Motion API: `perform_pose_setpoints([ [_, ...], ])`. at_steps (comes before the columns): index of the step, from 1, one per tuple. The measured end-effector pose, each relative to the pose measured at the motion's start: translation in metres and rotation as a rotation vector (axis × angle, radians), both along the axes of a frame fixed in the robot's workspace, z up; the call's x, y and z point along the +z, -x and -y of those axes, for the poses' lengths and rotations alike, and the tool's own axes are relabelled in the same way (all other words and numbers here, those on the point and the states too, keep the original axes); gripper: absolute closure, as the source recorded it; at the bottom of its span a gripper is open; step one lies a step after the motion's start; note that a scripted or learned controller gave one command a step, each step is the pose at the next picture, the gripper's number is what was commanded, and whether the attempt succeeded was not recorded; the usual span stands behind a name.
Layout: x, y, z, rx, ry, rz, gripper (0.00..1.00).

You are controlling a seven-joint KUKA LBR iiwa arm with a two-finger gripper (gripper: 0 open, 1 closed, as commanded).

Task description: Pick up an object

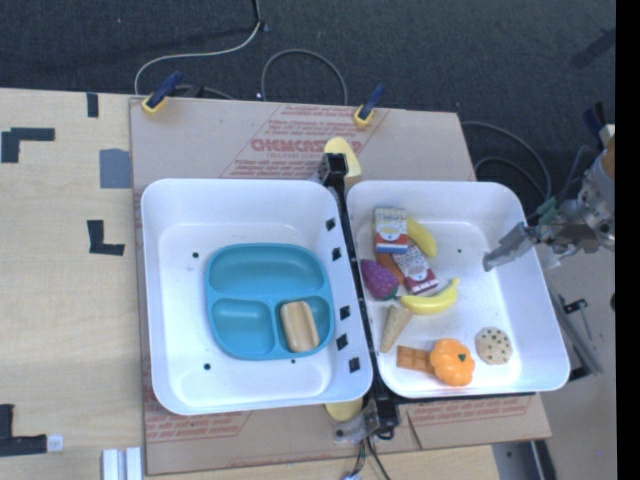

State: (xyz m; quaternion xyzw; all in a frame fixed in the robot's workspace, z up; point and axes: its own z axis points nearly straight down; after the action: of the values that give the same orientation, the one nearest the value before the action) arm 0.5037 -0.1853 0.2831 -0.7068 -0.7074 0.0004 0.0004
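Left bin (170, 298): tray (262, 293) with bread (298, 325). Right bin (520, 298): toy food clustered by the divider, cookie (493, 345) apart. Hand (508, 248) is seen at the right rim; grip state can't be told. Clustered items risk being nudged, so a slipped grasp is likely.

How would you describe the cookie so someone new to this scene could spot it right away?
Look in the right-hand white bin, toward its near right corner. The cookie lies flat there, right of the orange pumpkin. It is the only pale round disc with dark specks.
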Motion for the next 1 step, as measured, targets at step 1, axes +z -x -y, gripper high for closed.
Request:
perform_pose_setpoints([
  [1, -0.1040, -0.0271, -0.0318, 0.003, -0.003, -0.007, 0.00],
])
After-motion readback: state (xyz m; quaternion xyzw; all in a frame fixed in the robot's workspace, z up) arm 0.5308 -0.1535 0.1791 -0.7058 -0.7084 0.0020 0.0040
